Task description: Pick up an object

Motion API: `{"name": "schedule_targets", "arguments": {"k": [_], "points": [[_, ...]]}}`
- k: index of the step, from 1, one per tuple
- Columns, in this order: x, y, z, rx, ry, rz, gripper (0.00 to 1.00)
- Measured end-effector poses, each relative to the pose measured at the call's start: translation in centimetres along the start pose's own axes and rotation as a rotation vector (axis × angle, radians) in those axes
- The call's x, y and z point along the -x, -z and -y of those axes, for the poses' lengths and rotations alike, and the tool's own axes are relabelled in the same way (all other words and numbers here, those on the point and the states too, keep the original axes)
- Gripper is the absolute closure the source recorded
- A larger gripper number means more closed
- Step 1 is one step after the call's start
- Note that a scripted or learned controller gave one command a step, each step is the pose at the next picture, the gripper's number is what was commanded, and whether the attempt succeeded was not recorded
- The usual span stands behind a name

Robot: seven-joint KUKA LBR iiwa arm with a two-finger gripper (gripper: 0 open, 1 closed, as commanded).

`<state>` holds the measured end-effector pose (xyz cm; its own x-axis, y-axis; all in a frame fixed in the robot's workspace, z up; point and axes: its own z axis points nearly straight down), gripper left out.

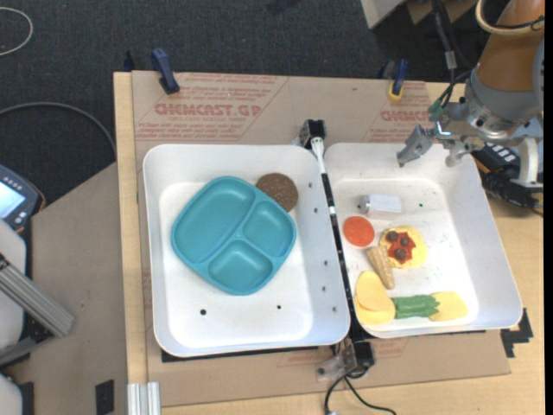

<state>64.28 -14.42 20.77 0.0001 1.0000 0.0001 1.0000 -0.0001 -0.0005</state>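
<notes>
1. The right white bin (484, 232) held the pickable lot: a small grey-white rectangular block (381, 204) lay toward its far side, left of centre.
2. Just nearer sat a round orange-red disc (359, 231), and right of it a pale yellow tart topped with dark red berries (403, 246).
3. A tan cone-shaped piece (380, 267) lay slanted between the disc and the tart, touching the tart's left edge.
4. Along the near side ran a yellow rounded slice (372, 297), a green pod-like piece (416, 306) and a yellow lump (451, 304), end to end.
5. And there was the two-finger gripper (436, 144), over the far edge of the right bin, well apart from every piece!
6. Its fingers were spread wide, one out to the left, one to the right, with nothing between them.
7. The grey arm with its orange band (516, 33) reached in from the far right.
8. In the left white bin (164, 258) a teal three-compartment plastic plate (233, 234) lay flat, with a brown round cookie-like disc (278, 191) touching its far right rim.
9. Both bins rested on a brown cardboard sheet (216, 106), with a blue clamp (164, 70) at its far left edge.
</notes>
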Motion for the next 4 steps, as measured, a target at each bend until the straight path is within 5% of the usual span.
{"name": "schedule_targets", "arguments": {"k": [1,2,3,4], "points": [[8.6,1.1,0.5,0.005,-0.006,0.007,0.00],[0.2,-13.0,9.5,-0.012,0.001,-0.007,0.00],[-5.5,-4.4,16.5,0.000,0.003,-0.004,0.00],[-5.1,-3.7,16.3,0.001,-0.001,0.000,1.00]]}}
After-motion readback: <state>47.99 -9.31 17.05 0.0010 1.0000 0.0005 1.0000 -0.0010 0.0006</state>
